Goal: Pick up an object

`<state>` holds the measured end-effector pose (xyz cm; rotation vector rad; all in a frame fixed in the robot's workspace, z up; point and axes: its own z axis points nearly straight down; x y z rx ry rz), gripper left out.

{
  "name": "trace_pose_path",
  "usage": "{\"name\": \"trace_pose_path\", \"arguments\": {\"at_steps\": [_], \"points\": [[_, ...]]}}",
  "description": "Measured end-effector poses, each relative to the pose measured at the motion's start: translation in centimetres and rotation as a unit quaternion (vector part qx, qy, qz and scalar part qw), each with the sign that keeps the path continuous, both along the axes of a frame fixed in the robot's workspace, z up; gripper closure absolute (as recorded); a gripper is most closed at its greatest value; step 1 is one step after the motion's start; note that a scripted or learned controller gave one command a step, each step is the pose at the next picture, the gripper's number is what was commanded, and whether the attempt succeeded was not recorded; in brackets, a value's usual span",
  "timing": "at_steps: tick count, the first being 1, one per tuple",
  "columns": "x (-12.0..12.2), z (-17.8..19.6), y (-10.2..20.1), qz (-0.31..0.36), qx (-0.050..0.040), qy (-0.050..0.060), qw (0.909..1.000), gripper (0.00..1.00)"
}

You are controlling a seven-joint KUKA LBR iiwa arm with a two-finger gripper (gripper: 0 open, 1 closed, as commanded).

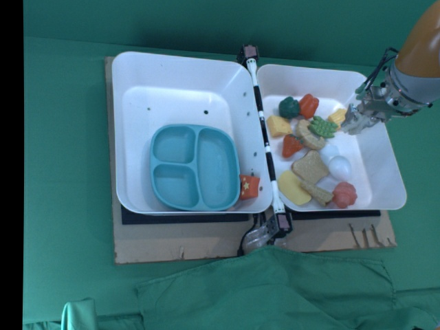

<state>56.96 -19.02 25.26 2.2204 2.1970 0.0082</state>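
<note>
The one camera sat fixed above the counter [69, 60], looking down at a slant from far enough to take in both white bins [179, 81] side by side. The arm [423, 47] entered from the frame's right.

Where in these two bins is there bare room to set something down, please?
Left bin: bare floor behind and left of the teal tray. Right bin: a strip along its right wall, beside the white egg. Its left and middle are crowded with toy food.
</note>
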Motion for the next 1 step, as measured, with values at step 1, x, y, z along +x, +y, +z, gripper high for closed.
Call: {"name": "trace_pose_path", "arguments": {"at_steps": [1], "points": [[-0.01,-0.04,0.00,0.000,0.0002,0.000,1.0000,0.00]]}}
